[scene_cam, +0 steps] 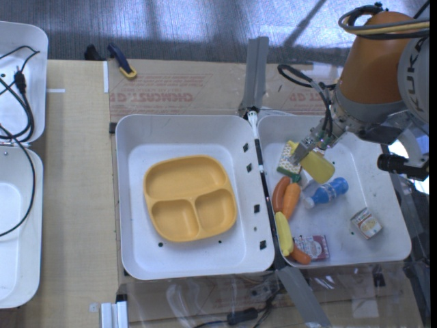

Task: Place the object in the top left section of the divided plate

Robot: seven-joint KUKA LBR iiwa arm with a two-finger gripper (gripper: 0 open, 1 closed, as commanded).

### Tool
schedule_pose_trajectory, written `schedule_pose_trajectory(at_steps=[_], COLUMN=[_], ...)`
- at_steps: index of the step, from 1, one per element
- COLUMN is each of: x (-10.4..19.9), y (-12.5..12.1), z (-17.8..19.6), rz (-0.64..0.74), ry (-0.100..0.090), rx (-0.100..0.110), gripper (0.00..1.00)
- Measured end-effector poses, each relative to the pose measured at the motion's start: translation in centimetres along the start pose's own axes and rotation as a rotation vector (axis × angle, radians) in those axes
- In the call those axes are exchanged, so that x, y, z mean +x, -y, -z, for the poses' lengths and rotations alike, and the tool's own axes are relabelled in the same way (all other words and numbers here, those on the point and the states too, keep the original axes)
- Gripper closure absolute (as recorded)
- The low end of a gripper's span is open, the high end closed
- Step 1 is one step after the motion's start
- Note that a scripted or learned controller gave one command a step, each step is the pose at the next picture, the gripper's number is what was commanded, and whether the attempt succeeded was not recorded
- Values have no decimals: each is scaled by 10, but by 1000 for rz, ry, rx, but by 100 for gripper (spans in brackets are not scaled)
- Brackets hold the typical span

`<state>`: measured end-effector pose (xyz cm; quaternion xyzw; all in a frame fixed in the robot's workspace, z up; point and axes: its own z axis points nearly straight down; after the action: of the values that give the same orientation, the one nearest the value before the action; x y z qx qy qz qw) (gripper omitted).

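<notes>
**One yellow block at the claw, plate still bare**

Two white bins sit side by side, and the divided plate (pixel 189 198) lies in the left bin (pixel 130 183), all three of its sections holding nothing. Everything else sits to the right of the plate, in the right bin (pixel 389 248). The gripper (pixel 305 150) hangs over that bin's upper part, and a yellow block (pixel 319 166) sits right at its tip, tilted. Whether the claw is clenched on the block or merely touching it cannot be told from this angle.

Just beside the block, toward the plate, lies a small green and white packet (pixel 288 160); below it are a carrot (pixel 289 198), a blue and white bottle (pixel 328 191) and a banana (pixel 283 232). A small carton (pixel 366 223) lies farthest from the plate.

The risks, as I judge them: a shallow or off-centre grip on a tilted block could let it slip during the lift or while crossing the wall between the bins. The crowding neighbours could be nudged or dragged along. A drop short of the plate's upper left section would land the block in the wrong compartment.
</notes>
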<state>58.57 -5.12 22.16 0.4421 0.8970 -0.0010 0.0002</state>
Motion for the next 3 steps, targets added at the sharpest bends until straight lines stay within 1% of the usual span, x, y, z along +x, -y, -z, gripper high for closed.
schedule_pose_trajectory(at_steps=[1,2,3], x=[80,140,186], y=[7,16,-9], z=[-31,-27,1], rz=[4,8,272], ry=[-2,-2,1], rx=[1,0,-3], gripper=[100,100,100])
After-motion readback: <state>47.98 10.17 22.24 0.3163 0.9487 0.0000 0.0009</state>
